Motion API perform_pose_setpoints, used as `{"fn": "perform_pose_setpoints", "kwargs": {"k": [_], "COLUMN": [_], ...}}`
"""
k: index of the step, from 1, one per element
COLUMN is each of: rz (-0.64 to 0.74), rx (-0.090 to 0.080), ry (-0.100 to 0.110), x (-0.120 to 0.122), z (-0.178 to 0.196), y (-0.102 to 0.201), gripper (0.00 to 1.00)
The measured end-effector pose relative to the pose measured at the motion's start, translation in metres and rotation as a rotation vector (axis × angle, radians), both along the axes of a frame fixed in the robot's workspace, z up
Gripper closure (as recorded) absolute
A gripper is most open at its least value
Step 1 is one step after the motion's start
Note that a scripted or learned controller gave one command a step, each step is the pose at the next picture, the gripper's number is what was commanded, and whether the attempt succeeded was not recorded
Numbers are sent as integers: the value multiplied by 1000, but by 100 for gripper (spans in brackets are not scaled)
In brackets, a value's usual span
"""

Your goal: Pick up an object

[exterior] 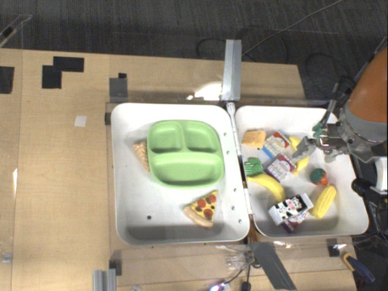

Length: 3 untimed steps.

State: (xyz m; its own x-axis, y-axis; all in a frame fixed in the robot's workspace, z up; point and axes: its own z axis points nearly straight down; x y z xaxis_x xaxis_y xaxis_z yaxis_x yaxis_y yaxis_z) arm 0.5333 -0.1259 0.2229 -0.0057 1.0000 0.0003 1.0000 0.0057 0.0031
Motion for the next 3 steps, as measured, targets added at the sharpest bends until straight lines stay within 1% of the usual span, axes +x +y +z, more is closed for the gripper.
{"fn": "perform_pose_setpoints", "kwargs": {"k": [1,2,3], "rz": [203,310,310], "rx": [-3,-1,-1], "ry": [-4,-3,-2], "x": [4,28,27], "z": [22,-110,-110], "y": [-26,31,31], "gripper": [0,0,0]}}
